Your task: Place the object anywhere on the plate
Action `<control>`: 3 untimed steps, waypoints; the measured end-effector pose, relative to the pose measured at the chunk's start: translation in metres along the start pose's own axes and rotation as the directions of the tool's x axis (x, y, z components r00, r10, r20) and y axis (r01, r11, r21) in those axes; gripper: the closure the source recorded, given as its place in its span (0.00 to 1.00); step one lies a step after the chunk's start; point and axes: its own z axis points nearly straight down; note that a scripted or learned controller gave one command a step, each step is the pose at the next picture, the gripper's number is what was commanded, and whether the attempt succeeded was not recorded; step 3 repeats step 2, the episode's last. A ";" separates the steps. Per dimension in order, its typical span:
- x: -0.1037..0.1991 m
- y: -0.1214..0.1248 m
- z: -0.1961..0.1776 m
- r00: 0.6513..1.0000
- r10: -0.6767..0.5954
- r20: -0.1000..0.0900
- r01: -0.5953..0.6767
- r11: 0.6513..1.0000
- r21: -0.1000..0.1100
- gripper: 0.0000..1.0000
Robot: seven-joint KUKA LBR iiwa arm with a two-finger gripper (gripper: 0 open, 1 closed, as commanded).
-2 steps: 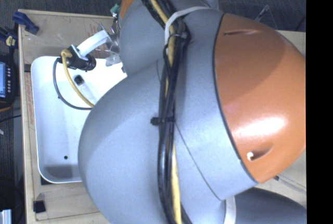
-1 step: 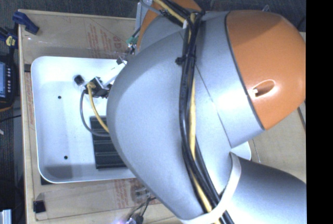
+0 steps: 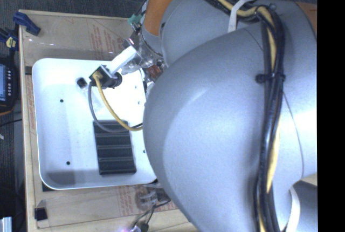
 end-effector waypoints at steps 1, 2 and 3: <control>0.000 -0.003 -0.006 1.000 -0.008 0.011 0.008 1.000 0.006 1.00; 0.036 0.011 0.096 0.999 -0.054 0.007 0.054 0.999 0.001 1.00; 0.036 0.011 0.096 0.999 -0.054 0.007 0.054 0.999 0.001 1.00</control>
